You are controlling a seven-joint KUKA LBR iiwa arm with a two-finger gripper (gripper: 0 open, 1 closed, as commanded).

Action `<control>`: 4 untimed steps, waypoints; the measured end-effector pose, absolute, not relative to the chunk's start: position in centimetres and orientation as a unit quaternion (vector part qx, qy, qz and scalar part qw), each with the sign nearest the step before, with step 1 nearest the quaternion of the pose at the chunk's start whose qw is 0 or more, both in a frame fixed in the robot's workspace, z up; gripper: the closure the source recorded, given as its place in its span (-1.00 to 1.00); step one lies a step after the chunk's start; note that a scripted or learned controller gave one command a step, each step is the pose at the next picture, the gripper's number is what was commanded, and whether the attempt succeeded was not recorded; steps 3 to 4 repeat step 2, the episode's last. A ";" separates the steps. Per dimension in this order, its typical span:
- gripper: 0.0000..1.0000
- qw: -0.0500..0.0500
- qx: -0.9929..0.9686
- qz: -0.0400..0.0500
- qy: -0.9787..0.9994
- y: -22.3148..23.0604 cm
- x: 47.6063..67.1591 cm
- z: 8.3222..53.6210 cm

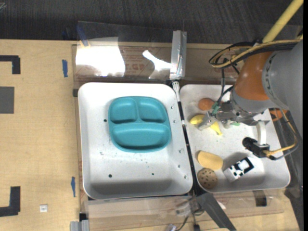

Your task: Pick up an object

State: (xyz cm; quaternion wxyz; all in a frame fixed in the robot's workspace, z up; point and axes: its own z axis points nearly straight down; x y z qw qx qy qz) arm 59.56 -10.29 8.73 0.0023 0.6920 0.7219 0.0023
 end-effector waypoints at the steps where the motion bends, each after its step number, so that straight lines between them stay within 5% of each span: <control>1: 1.00 0.005 0.691 0.004 0.722 -10.3 59.7 9.9; 2: 1.00 0.000 0.786 0.000 0.618 -2.0 64.4 18.5; 4: 1.00 0.000 0.786 0.000 0.618 -2.0 64.4 18.5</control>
